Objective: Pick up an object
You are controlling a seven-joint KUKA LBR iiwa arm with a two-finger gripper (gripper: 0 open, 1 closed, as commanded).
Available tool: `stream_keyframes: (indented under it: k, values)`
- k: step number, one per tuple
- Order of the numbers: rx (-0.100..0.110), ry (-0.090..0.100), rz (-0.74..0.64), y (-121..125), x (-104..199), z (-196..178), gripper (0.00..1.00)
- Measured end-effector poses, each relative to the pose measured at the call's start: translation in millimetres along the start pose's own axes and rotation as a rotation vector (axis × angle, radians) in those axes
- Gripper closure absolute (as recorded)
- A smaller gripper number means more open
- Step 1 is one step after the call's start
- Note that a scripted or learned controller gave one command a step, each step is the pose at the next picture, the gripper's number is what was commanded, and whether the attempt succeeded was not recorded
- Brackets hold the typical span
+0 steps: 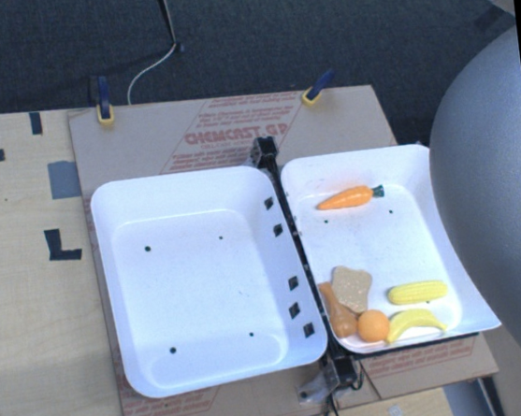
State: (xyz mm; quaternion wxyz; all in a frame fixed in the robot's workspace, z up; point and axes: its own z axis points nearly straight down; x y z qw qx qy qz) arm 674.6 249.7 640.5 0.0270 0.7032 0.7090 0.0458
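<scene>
Objects for picking all lie in the right-hand bin (pixel 419 159), most of them crowded into its near end. Nearest the camera, a banana (pixel 416 325) curves along the front wall, with an orange ball (pixel 373 326) touching its left tip. Just behind the ball, a brown sausage-like piece (pixel 336 312) runs along the bin's left wall, and a tan slice of bread (pixel 352 287) leans over it. A corn cob (pixel 417 292) lies just behind the banana, close to it. Well apart from this cluster, at the far end of the bin, a carrot (pixel 346 198) lies crosswise with its green stem pointing right. The left-hand bin (pixel 110 207) sits beside the right one, their walls touching along the middle. The grey bulk of the arm (pixel 506 210) looms at the right, overlapping the right bin's edge; whether the tool is spread or pressed together cannot be told, and nothing is seen held.
</scene>
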Motion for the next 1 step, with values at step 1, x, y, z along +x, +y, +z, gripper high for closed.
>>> stream_keyframes:
  k: [1]
  values:
    - [-0.026,0.008,0.001,2.9,2.2,-9.5,1.00]
